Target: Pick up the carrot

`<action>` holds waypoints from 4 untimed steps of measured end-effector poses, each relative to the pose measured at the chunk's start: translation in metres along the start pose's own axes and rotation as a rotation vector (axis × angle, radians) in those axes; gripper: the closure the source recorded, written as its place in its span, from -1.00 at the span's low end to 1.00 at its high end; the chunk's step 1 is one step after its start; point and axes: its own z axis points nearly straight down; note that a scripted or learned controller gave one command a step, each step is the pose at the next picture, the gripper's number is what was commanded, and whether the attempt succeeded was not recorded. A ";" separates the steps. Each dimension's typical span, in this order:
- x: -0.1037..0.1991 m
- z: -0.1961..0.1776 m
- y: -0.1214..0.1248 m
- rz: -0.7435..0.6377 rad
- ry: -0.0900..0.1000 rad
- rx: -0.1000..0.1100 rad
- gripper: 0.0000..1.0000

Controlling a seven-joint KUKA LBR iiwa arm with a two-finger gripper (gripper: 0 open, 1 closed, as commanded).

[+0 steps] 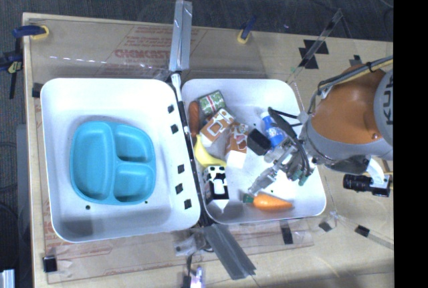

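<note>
Orange and smooth, the carrot (273,202) lies near the front edge of the right bin (281,89), its long axis running nearly left to right, green stem end toward the left and tapered tip toward the right. Just above it hangs the end effector (262,184); whether its fingers are spread or closed cannot be told. Red lettering on the tabletop (144,49) behind the left bin (60,96) is too blurred to read.

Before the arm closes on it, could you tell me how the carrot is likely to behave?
The carrot looks smooth and tapered, so it may slip from the grip. Being rounded, it could roll if nudged. It lies close to the right bin's front wall, leaving little room there.
</note>
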 end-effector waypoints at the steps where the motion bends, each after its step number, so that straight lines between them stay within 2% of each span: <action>1: 0.000 0.031 0.000 -0.032 -0.001 0.000 -1.00; 2: -0.001 -0.040 -0.002 -0.050 -0.005 -0.001 -1.00; 3: 0.000 0.065 -0.001 0.062 0.001 0.001 -1.00; 4: -0.002 -0.069 -0.001 0.028 -0.013 -0.004 -1.00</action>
